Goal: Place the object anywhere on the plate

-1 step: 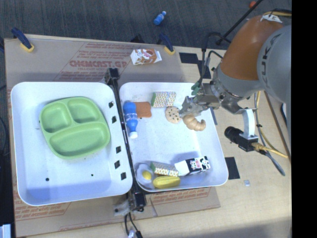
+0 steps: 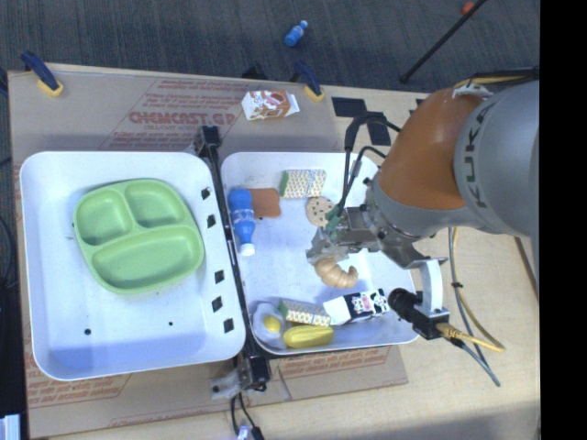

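Dark carpet lies beyond the table's far edge, with a small blue cap (image 2: 294,33) on it. On the table (image 2: 83,94), two white bins sit side by side. The left bin (image 2: 55,337) holds a green plate (image 2: 139,236) with three compartments, toward the bin's far side. In the right bin (image 2: 275,250), a blue bottle (image 2: 242,219) lies along the left wall, a brown block (image 2: 266,203) just beside it, and a patterned packet (image 2: 303,183) and a round cookie (image 2: 318,211) sit near the far edge. Along the near edge are a yellow banana (image 2: 307,337), a small yellow piece (image 2: 271,324), a striped packet (image 2: 306,315) and a black-and-white carton (image 2: 359,306).

The gripper (image 2: 332,246) hangs over the middle of the right bin – whether its fingers are spread or pressed together I cannot tell. A croissant (image 2: 336,271) lies just below it, touching or nearly so; no grasp is visible.
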`<state>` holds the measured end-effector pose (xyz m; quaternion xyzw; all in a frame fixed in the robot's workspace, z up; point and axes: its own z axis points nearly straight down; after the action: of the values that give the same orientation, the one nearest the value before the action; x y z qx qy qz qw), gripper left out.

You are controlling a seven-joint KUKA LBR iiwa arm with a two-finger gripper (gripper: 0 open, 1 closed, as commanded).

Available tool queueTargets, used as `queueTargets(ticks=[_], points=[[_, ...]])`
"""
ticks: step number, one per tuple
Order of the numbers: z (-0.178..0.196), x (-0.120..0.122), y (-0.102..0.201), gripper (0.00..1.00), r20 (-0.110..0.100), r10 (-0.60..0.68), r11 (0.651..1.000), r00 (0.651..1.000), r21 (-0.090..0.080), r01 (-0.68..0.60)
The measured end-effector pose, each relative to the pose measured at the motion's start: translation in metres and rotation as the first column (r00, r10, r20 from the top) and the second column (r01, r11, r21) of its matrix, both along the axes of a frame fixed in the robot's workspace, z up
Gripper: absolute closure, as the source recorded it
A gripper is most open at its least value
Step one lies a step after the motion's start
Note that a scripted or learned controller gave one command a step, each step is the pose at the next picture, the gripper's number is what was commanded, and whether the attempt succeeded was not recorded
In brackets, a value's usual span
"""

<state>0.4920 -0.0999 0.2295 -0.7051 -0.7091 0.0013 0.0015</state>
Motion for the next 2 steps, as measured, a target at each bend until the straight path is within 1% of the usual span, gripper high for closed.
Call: queueTargets(ticks=[1,2], points=[[-0.016,0.054,0.092,1.0,0.001,0.003,1.0,1.0,-0.001,-0.003],[0.032,0.07,0.137,1.0,0.003,0.001,1.0,1.0,0.001,-0.001]])
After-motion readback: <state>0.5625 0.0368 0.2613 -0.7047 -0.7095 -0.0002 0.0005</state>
